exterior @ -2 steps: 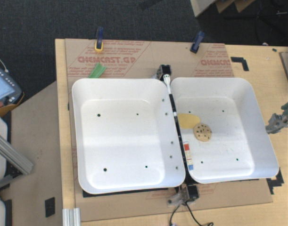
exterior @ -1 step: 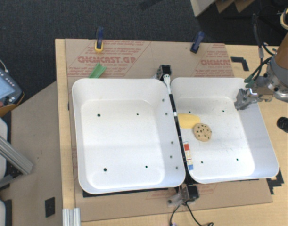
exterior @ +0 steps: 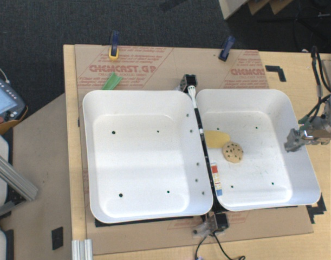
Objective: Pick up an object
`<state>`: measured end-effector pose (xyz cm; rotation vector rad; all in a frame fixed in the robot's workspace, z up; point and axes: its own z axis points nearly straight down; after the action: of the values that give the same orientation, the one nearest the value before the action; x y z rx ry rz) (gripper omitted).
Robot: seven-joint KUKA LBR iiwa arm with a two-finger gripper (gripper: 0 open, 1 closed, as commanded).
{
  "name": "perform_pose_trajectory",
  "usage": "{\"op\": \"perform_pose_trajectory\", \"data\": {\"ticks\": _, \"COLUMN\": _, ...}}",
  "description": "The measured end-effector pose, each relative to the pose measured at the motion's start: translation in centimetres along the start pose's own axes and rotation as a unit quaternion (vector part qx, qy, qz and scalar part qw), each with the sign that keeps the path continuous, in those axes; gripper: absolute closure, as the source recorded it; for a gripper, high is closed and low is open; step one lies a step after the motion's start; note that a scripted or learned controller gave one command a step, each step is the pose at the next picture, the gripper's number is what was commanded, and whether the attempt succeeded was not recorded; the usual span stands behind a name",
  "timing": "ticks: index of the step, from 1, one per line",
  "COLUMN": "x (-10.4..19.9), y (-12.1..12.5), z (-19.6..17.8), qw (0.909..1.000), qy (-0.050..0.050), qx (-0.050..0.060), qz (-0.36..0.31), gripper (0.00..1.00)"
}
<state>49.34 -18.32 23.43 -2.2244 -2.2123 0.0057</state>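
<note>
Approach step: pincer (exterior: 293, 141) at right bin (exterior: 279, 104) edge, finger state I cannot tell; next, reach twd cookie (exterior: 233, 152) & yellow piece (exterior: 216, 138).

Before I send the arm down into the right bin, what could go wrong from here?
1. The cookie touches the yellow piece, so a grab could catch both or push one aside.
2. The small striped item lies against the bin's inner wall, leaving little room beside it.
3. The gripper sits at the bin's right rim, so a low move inward might clip that edge.
</note>
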Motion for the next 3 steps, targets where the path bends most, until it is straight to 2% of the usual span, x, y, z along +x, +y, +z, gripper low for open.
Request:
{"op": "perform_pose_trajectory", "data": {"ticks": 1, "x": 11.6, "y": -1.2, "z": -4.4, "qw": 1.0000, "qy": 0.001, "qx": -0.005, "qz": -0.009, "gripper": 1.00}}
{"op": "perform_pose_trajectory", "data": {"ticks": 2, "x": 19.0, "y": -1.6, "z": -0.5, "qw": 1.0000, "qy": 0.002, "qx": 0.000, "qz": -0.007, "gripper": 1.00}}
{"op": "perform_pose_trajectory", "data": {"ticks": 3, "x": 11.3, "y": -1.6, "z": 1.0, "qw": 1.0000, "qy": -0.001, "qx": -0.001, "qz": 0.001, "gripper": 1.00}}
